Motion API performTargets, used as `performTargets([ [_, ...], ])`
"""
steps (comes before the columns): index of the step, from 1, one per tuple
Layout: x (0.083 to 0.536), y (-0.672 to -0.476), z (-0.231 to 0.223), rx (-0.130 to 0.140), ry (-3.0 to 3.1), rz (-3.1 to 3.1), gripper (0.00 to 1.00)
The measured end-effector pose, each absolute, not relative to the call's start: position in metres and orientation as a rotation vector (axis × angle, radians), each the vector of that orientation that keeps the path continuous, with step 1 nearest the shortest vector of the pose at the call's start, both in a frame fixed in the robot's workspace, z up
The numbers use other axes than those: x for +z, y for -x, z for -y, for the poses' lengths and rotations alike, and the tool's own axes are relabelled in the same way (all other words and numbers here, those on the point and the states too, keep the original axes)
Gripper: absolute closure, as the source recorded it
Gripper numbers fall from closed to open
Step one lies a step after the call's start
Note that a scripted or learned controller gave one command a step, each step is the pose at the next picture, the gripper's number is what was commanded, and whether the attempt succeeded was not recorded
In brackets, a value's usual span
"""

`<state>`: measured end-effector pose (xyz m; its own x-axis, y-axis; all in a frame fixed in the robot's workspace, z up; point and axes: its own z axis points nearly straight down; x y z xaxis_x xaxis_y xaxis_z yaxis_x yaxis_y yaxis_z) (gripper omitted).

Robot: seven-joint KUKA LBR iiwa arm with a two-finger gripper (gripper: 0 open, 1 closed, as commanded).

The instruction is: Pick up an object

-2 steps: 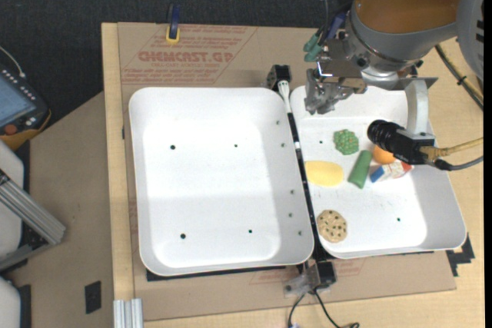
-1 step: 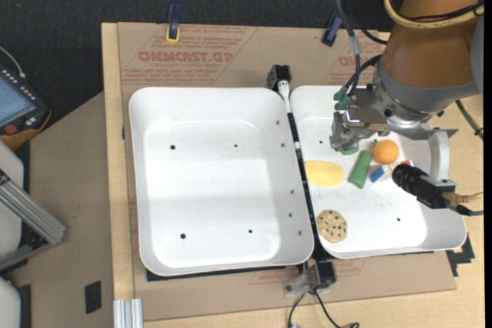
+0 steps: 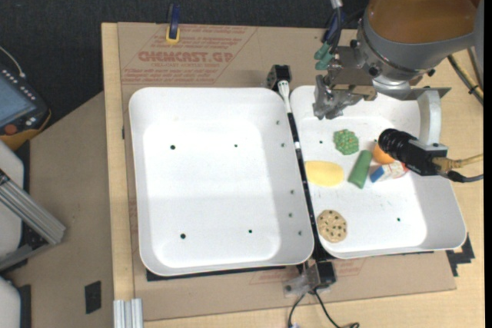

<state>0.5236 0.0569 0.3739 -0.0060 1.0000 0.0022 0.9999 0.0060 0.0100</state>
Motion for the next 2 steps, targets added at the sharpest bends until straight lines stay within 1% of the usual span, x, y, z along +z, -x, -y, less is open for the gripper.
performTargets([
  [1, 0.354, -0.477, -0.009, -0.006, -2.230, -2.219, 1.00],
  [2, 0.440, -0.531, -0.071, 0.018, -2.208, -2.222, 1.00],
])
